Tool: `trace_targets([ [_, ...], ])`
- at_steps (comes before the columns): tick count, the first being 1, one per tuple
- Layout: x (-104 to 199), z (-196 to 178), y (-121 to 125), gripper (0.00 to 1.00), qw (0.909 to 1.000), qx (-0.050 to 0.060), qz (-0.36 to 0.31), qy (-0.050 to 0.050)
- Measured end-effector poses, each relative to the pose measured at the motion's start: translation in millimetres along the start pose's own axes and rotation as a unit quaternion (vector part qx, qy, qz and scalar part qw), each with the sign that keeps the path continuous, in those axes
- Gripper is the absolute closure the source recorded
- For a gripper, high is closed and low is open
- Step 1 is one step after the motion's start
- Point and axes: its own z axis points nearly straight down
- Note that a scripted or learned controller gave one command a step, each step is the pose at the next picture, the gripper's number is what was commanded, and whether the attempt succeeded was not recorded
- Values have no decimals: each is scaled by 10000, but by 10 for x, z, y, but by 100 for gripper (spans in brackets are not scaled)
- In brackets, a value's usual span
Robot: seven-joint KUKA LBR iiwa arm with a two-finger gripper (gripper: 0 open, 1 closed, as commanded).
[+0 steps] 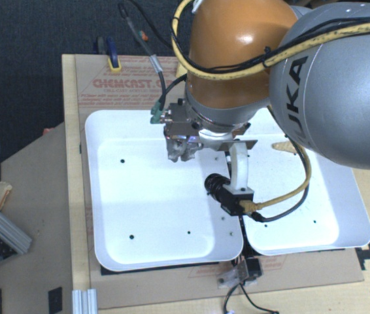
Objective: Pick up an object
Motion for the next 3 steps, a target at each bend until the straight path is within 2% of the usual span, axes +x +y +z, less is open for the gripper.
trace_targets([
  [1, 401, -1321, -261, 100, 9999, -121, -24, 54],
  [2, 393, -320, -282, 100, 10000, 7, 16, -18],
  [3, 390, 303, -153, 100, 10000, -8, 22, -9],
])
